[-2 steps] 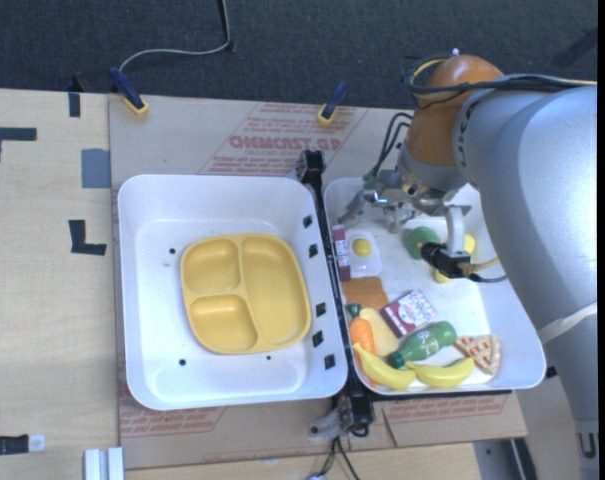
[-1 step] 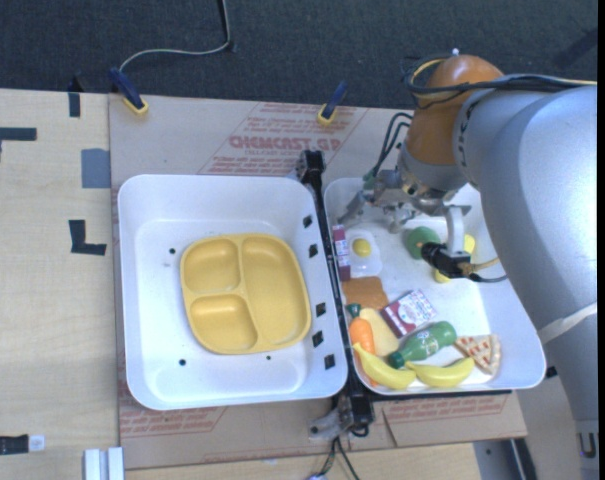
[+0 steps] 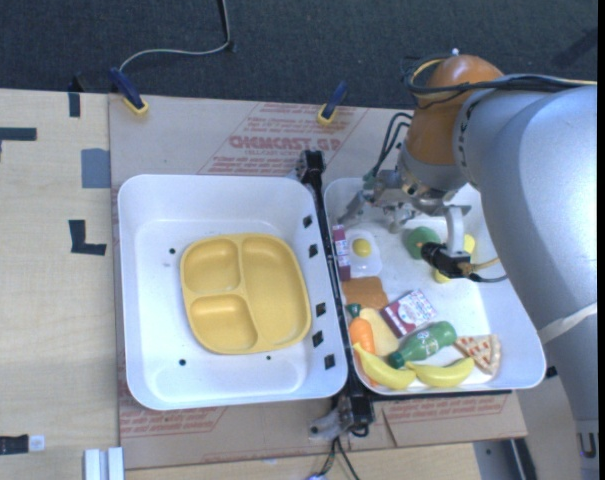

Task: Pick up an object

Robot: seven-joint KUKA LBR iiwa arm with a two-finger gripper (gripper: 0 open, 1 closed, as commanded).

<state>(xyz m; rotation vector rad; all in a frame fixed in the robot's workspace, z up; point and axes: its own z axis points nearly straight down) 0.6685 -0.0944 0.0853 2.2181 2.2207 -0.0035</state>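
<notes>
We're looking down on the worktop (image 3: 42,268), light wood on the left with a brown cardboard sheet (image 3: 252,138) under the two bins. The big grey arm (image 3: 542,198) takes up most of the right side, coming in from the right edge, with its orange band (image 3: 447,113) sitting over the far end of the right bin.

The left bin (image 3: 147,368) is white and shallow, and a yellow divided tray (image 3: 247,293) lies flat in the middle of it, three compartments, nothing in them as far as we can see.

The right bin (image 3: 517,353) is the busy one. The gripper (image 3: 397,203) hangs over its far part, and honestly we can't tell how the jaws stand, the wrist and cables get in the way. Just to the right of it there's a small green thing (image 3: 420,238) with something yellow (image 3: 467,243) beside it, partly covered by black hardware, so we can't say what either is.

Toward the near end of that bin: a clear packet with a yellow dot (image 3: 362,253), a brown cracker-like square (image 3: 365,292), a pink-and-white wrapper (image 3: 410,310), a green bottle (image 3: 425,341) lying on its side, an orange carrot (image 3: 363,334), a pizza slice (image 3: 481,351) near the right wall, and two bananas (image 3: 417,373) along the near wall, touching each other.

Two blue-and-yellow clamps (image 3: 130,93) pin the cardboard's far edge.
</notes>
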